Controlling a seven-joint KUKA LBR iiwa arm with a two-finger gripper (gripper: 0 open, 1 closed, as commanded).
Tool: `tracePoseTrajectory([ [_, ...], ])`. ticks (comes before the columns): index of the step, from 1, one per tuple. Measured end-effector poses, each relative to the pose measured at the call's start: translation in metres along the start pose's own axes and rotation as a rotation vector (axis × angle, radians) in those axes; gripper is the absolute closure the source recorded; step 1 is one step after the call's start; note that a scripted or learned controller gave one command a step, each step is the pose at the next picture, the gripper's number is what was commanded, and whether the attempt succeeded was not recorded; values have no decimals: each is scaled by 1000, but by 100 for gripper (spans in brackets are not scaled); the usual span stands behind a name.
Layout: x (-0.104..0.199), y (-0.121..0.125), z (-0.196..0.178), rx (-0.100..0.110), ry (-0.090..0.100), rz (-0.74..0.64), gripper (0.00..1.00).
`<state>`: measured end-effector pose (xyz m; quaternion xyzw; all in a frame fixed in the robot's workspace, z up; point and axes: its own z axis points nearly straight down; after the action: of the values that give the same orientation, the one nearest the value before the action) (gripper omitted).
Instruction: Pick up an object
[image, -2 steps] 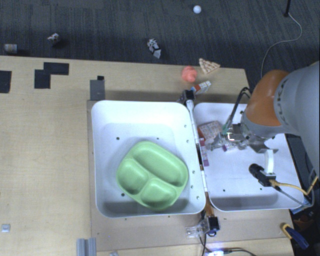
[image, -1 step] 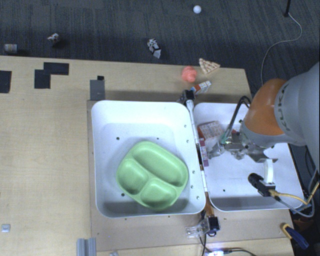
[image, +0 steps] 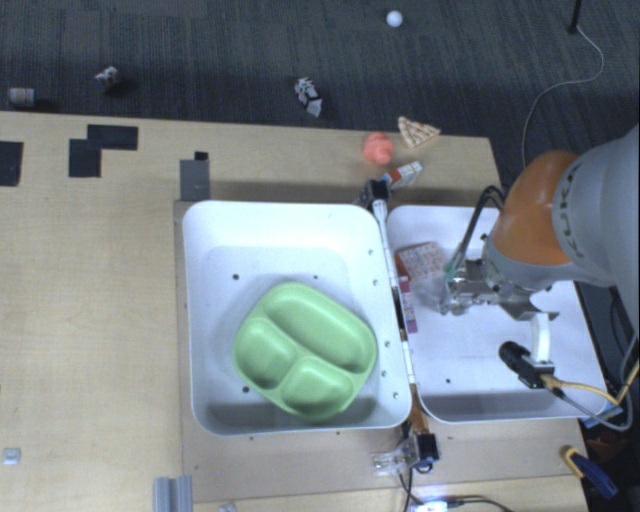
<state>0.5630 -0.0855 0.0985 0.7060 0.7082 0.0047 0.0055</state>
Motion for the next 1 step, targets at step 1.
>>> tracePoseTrajectory([
  [1,-36,93,14,8,0,-2,100],
])
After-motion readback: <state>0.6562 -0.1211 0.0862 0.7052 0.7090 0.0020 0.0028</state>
